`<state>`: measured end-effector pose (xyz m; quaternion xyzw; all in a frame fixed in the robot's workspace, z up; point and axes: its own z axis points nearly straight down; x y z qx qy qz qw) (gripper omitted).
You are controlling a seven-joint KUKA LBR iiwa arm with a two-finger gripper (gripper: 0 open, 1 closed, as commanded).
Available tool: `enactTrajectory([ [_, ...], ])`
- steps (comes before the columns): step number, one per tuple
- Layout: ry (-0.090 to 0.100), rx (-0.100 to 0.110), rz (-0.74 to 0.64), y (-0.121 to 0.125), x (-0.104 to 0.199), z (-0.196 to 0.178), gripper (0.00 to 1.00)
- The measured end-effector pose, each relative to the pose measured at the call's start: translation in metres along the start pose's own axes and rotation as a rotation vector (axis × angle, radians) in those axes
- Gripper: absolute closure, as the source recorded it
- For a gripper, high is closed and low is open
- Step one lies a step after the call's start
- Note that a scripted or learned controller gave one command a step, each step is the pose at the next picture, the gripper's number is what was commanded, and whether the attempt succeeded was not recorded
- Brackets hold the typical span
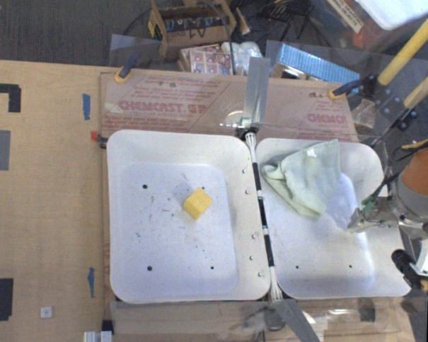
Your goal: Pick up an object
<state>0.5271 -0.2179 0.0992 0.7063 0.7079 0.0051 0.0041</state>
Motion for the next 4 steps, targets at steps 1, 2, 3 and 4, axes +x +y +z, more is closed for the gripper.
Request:
enactTrajectory([
  [1, -0.002, -0.004, 0.003, 0.001, -0.001, -0.01, 1.0],
  [2, -0.004, -0.008, 0.005, 0.001, -0.003, -0.021, 1.0],
  [3, -0.005, 0.007, 0.193, 0.011, 0.048, 0.011, 1.0],
  [4, -0.004, 0.011, 0.24, 0.132, 0.051, -0.076, 1.0],
])
